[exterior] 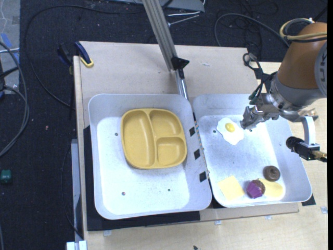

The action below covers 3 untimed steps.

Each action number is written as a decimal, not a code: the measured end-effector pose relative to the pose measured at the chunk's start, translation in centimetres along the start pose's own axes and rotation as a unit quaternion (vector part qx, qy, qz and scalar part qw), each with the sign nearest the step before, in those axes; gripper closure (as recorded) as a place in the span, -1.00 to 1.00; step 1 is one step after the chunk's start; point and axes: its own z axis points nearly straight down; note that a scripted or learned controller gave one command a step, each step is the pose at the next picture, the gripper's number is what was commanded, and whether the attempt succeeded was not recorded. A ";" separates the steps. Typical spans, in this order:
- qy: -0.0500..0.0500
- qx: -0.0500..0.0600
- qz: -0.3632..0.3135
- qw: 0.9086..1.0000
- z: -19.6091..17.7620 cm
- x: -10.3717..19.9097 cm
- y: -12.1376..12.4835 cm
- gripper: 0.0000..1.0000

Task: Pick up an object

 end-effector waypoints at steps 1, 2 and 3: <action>0.000 0.001 0.000 1.000 -2.4 0.0 0.1 1.00; 0.002 0.004 -0.002 1.000 -3.0 5.3 -1.8 1.00; 0.002 0.005 -0.002 1.000 -1.5 10.7 -3.3 1.00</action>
